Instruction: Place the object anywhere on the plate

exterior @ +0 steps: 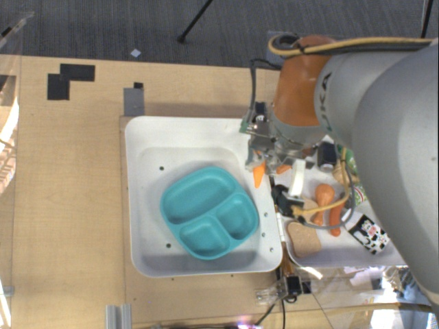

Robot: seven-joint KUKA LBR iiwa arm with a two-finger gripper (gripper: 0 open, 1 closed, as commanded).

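I had the gripper (263, 164) hanging over the left bin's (137, 184) right rim, and a small orange carrot (258, 176) was pinched between its fingers, pointing down, just beside the plate's (209, 212) upper right edge but not yet over it. So the pincer was clenched on the carrot, as far as I could see from above. I judged the carrot to be a light, stiff plastic toy, smooth and tapered, so it could slip if held near the thin tip; the thicker upper end was the place to keep hold. The teal plate lay tilted in the left bin, three compartments, all bare, with raised dividers that a round piece might roll against. The bin floor was glossy white and shallow. The right bin (357, 252) was crowded: a brown slab (305, 239), an orange lump (324, 194), a black-and-white block (366, 234), much of it under the arm (384, 129). The bench (62, 204) was pale wood with black marks (68, 79), dark carpet (137, 12) beyond.
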